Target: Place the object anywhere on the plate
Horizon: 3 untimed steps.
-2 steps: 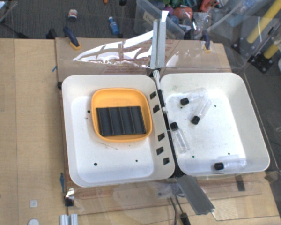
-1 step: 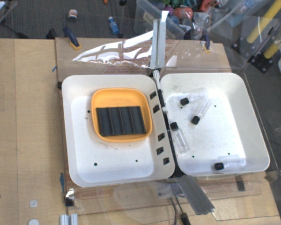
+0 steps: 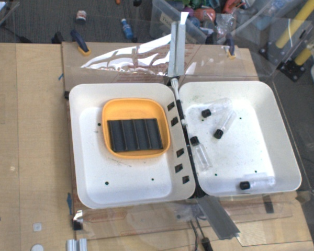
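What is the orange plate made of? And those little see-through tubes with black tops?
The orange plate looks like plastic with a smooth, matte finish: even color, soft rounded rim, no sharp glints. The black ridged insert on it seems rubbery or plastic; the view can't settle which. The tubes look like clear plastic or glass, since the white bin shows through them, with dull black caps that are probably plastic.

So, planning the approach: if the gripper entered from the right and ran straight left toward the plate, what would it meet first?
Probably the clear black-capped tubes in the right bin, if low; height can't be judged.
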Each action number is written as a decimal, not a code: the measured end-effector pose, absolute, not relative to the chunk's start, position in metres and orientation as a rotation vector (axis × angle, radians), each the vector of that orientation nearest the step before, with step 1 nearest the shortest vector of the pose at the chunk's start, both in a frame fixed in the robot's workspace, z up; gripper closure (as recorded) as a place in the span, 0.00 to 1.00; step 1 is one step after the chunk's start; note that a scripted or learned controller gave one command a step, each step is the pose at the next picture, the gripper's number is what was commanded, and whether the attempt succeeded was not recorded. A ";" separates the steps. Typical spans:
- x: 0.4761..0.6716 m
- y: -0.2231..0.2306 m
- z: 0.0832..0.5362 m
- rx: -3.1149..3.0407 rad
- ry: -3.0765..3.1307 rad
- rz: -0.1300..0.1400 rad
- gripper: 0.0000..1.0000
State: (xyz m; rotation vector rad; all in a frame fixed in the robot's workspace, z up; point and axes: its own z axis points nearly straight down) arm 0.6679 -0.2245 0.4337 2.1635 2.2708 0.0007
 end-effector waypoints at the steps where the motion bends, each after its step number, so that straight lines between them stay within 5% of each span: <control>1: 0.668 -0.225 0.434 2.246 2.190 0.001 1.00; 3: 0.668 -0.223 0.433 2.263 2.175 -0.001 1.00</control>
